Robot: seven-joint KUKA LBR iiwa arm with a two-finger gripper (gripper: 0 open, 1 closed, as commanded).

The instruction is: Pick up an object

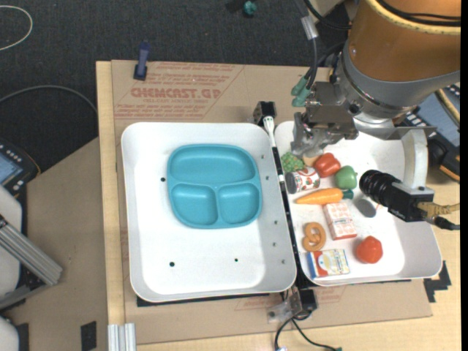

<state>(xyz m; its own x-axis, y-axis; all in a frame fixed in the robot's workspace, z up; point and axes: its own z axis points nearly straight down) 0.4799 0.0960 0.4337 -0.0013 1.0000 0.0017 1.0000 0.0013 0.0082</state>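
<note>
Over the right bin (420,265), at its 11 o'clock corner, hovers the hand (316,146), low above the green leafy toy (292,161) and red pepper (327,164). Cannot tell whether open or closed. Nothing visibly lifted: carrot (319,196), pretzel (314,235), tomato (369,250) and cartons all lying in the bin. Pick judged not yet done; grasp and lift left. At 9 o'clock, left bin (146,218) with blue tray (214,185).
</note>
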